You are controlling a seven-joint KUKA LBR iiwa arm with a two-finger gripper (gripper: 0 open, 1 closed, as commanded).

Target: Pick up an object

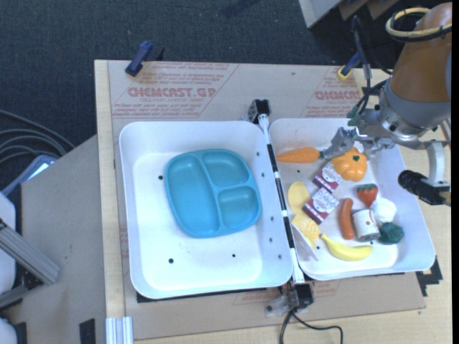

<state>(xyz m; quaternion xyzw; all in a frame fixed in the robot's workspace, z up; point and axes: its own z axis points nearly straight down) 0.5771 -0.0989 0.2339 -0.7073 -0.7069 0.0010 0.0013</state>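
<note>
My claw (347, 146) hovers in the right bin (416, 253), above the orange pepper (351, 166); I cannot tell its state. Nothing is lifted, so picking 1 object remains.

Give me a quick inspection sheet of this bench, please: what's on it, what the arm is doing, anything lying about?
Surface: brown board bench bearing two shallow white bins.
Job's things: right white bin holds toy food: orange carrot, orange bell pepper, yellow banana, red strawberry, green broccoli, red sausage.
Clutter: blue three-compartment plastic tray in left white bin.
Grippers: gripper above the pepper; jaws' state unclear.
Cables: black cable at bench front; grey cables on floor.
Surroundings: dark carpet.
</note>
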